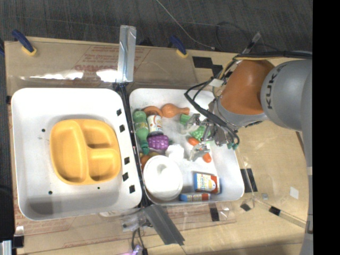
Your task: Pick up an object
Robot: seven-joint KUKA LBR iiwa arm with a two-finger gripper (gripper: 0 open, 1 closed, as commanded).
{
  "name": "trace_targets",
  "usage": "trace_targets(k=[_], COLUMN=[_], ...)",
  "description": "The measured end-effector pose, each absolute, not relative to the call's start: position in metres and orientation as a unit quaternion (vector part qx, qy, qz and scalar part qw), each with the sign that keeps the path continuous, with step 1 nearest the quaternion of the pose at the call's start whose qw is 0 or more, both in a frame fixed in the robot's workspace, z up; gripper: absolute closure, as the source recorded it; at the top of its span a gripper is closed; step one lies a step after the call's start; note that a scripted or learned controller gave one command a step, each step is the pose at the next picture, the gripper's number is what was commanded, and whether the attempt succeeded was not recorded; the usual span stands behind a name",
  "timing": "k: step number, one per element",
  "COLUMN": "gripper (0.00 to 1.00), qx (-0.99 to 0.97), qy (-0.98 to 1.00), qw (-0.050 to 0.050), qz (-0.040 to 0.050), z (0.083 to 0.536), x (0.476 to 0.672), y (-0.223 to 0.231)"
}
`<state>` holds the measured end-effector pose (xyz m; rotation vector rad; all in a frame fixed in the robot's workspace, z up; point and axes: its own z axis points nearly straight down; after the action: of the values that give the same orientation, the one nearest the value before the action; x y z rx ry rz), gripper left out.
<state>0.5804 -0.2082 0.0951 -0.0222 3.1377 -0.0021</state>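
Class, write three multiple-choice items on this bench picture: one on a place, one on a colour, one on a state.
1. Where does the yellow tray lie?
A. left bin
B. right bin
C. on the bare bench

2. What colour is the grape bunch?
A. red
B. purple
C. blue

3. How is the right bin?
A. tipped over
B. covered by a lid
C. crowded with small things

Answers: 1 A, it rests in the left bin. 2 B, it shows purple. 3 C, toys and a white bowl fill it under the gripper.

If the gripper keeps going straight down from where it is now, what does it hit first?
Probably the small orange piece right under the gripper, lying on the right bin's floor beside the green piece. Depth is hard to judge from this angle.
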Motion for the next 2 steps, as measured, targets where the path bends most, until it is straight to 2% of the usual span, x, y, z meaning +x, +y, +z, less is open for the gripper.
trace_targets(k=[1,2], gripper=[0.0,0.0], qx=[-0.007,-0.049], qy=[1.0,0.999], qw=[0.001,0.003], qz=[-0.0004,-0.0012], z=[0.0942,0.0945], x=[0.5739,0.5768], y=[-0.2079,-0.2081])
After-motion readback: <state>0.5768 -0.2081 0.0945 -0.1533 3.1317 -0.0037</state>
